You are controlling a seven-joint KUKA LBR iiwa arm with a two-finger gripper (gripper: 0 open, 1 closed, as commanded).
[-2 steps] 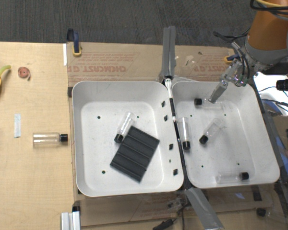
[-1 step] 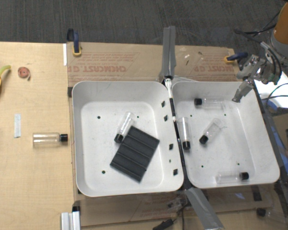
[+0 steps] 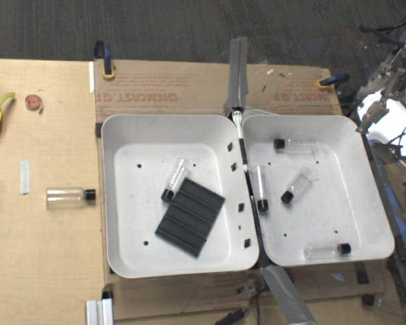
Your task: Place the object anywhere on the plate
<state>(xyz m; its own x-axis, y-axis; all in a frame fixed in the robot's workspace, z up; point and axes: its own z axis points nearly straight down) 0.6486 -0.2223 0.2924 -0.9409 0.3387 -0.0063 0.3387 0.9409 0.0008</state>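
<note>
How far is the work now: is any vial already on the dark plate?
Done: nothing yet. The dark ribbed plate in the left bin has no vial fully on it; one vial lies at its upper edge. In hand: nothing visible. Left: pick a vial, for example one in the right bin, such as this one, and place it on the plate.

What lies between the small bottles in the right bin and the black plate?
The bins' adjoining walls run between them. One bottle lies in the left bin right beside the black plate, with nothing between.
</note>
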